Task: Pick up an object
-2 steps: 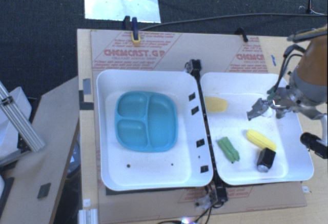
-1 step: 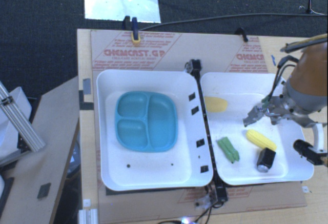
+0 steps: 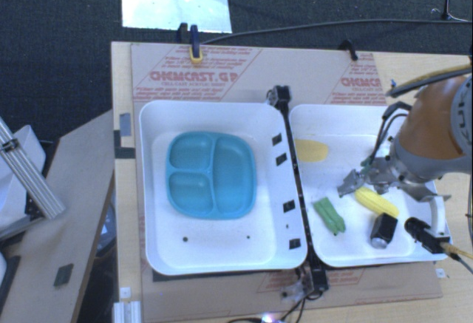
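In the camera view, two white bins sit side by side. The left bin (image 3: pixel 159 188) holds a blue divided plate (image 3: pixel 212 174), lying flat in its middle. The right bin (image 3: pixel 332 255) holds the loose objects: a yellow disc (image 3: pixel 311 150) at the far left, a green pod (image 3: pixel 329 215) near the divider, a yellow banana (image 3: pixel 375 202) and a black can (image 3: pixel 383 230) at the near right. The gripper (image 3: pixel 369 179) hangs low over the right bin, just left of the banana's far end, probably lining up on it. Whether it is clenched or released, I cannot tell. Nothing is seen held.
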`<state>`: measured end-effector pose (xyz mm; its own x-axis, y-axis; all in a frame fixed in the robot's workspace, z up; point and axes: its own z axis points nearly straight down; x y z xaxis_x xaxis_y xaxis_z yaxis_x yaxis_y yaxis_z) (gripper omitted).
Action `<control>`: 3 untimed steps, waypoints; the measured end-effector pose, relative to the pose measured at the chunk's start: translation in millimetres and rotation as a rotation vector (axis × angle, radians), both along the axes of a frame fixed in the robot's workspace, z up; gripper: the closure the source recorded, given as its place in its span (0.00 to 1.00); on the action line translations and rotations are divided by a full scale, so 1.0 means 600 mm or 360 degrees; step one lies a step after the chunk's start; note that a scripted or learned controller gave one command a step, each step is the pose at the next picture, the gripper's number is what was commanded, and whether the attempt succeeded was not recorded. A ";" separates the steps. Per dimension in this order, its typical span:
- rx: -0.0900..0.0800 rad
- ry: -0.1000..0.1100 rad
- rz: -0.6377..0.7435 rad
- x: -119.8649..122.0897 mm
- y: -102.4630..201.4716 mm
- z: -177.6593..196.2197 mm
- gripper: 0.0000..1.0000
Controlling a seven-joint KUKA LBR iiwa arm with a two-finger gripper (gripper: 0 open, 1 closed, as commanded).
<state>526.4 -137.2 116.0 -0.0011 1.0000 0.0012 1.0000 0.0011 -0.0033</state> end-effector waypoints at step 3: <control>-0.0006 -0.0019 0.0004 0.013 -0.025 0.223 1.00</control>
